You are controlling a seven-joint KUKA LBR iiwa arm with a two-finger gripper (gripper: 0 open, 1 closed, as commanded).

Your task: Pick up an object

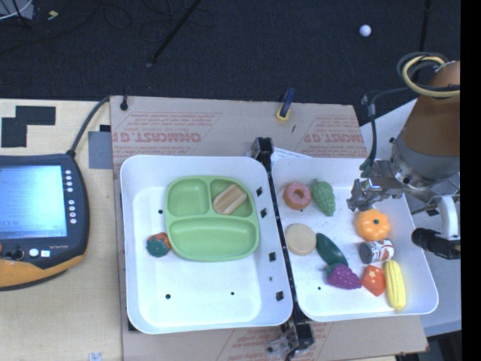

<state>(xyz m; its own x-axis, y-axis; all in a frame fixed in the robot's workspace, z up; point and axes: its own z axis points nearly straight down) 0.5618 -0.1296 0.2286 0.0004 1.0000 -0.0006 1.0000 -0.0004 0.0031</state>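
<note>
The right bin point(421, 307) holds several toy foods: a pink donut point(297, 195), a green leafy piece point(324, 197), a tan round disc point(301, 238), a dark green vegetable point(328, 247), purple grapes point(343, 277), an orange pumpkin point(373, 225), a small can point(376, 251), a red piece point(373, 279) and a yellow corn cob point(395, 283). My gripper point(364, 197) hangs over the right bin's upper right part, just above the pumpkin and to the right of the leafy piece. Nothing shows between its fingers.
The left bin point(195, 299) holds a green divided plate point(211, 235) with a tan bread piece point(230, 198) in one compartment, and a strawberry point(158, 244) beside the plate. A tablet pendant point(37, 209) lies at the left. The arm point(432, 126) enters at the right.
</note>
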